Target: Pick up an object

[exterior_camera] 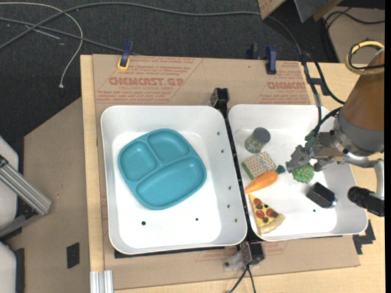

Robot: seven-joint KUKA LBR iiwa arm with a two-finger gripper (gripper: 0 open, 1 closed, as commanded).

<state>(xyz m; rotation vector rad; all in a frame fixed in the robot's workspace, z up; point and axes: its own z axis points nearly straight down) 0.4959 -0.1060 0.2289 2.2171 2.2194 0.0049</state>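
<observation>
Nearest my camera sits the toy pizza slice (pixel 267 214), just on the near side of the toy carrot (pixel 265 180), which I'll use as my marker. Well left of the carrot, in the left bin (pixel 113 163), lies a teal divided plate (pixel 162 168). Against the carrot's far side is a checkered cracker (pixel 259 163), with a small grey can (pixel 258 139) beyond it. Right of the carrot's leafy end sits a green broccoli piece (pixel 303 176), and the hand (pixel 300 161) hangs over its far-left edge. A black block (pixel 321 195) lies further right again. I judge this to be the approach onto the broccoli. The next move calls for closing and a straight lift. Whether the hand is spread or pressed together, I cannot tell.
</observation>
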